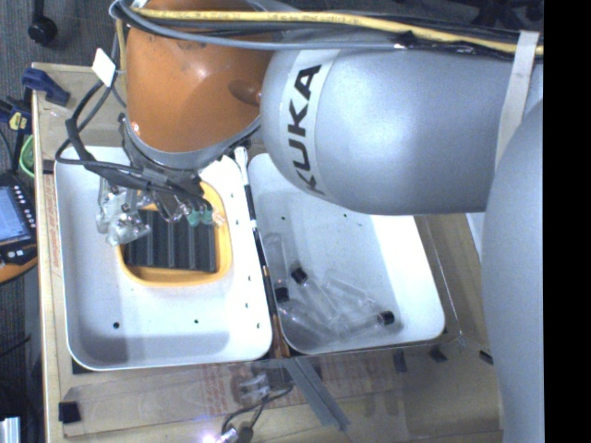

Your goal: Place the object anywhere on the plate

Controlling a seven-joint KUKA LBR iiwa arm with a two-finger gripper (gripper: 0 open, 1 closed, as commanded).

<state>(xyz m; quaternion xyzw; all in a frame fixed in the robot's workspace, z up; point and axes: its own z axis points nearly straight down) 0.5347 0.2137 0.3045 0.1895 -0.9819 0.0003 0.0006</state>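
An orange-rimmed plate (171, 276) with a dark ribbed middle lies in the left bin (148, 335), toward its back. My gripper (120, 218) hangs over the plate's left back edge, under the orange wrist band. It looks pale and glassy against the white bin, and I cannot make out anything held in it. Small green parts (199, 216) of the wrist show just right of it, above the plate. Several clear plastic tubes with black caps (337, 305) lie in the right bin (416, 284).
The big grey arm covers the back of both bins and most of the right side. The wall between the bins (260, 257) runs just right of the plate. A handheld device (14, 220) lies off the bench at far left.
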